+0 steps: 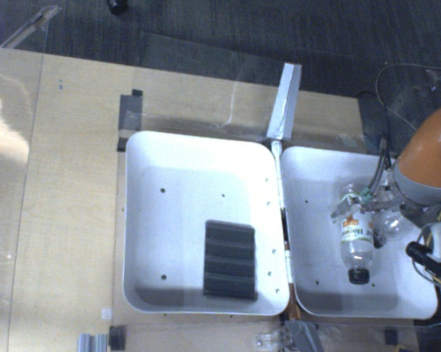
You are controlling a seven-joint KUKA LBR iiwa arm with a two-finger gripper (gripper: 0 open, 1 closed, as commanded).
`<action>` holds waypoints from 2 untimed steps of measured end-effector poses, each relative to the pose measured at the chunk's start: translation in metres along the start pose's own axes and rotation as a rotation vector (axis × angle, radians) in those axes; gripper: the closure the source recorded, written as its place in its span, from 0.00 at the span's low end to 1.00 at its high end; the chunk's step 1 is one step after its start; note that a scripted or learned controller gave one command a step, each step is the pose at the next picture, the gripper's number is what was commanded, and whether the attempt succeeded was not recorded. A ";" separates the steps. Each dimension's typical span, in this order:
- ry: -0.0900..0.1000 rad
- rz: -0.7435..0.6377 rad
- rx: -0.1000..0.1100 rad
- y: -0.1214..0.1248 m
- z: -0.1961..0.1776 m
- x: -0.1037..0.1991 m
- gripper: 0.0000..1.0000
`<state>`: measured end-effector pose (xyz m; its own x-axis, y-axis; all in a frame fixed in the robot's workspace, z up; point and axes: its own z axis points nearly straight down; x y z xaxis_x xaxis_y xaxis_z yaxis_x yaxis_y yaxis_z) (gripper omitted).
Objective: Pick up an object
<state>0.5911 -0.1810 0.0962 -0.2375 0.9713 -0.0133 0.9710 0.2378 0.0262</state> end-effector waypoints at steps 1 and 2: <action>-0.002 -0.001 -0.008 0.003 -0.012 0.000 1.00; 0.013 -0.108 0.020 0.077 -0.078 0.029 1.00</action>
